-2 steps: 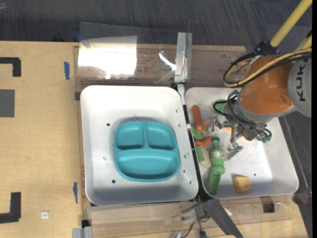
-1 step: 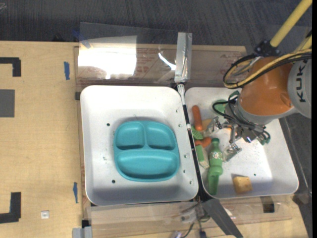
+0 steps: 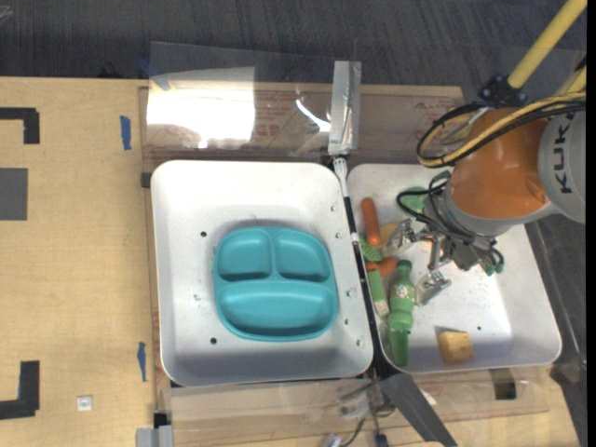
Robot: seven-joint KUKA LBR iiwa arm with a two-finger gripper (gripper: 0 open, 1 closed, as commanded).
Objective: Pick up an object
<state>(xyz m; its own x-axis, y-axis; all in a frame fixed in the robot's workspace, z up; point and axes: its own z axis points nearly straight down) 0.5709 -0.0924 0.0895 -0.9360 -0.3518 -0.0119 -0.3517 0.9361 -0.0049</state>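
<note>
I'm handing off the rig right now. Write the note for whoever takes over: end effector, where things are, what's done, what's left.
End effector: low in the right bin, beside the green bottle. Nothing visibly held.
Right bin: green bottle along the left wall, carrot above it, orange-and-green pieces between them, tan block near the front edge.
Left bin: teal divided tray.
Done: arm is down among the objects.
Left: grasp one object and lift it; the bottle looks nearest.
</note>
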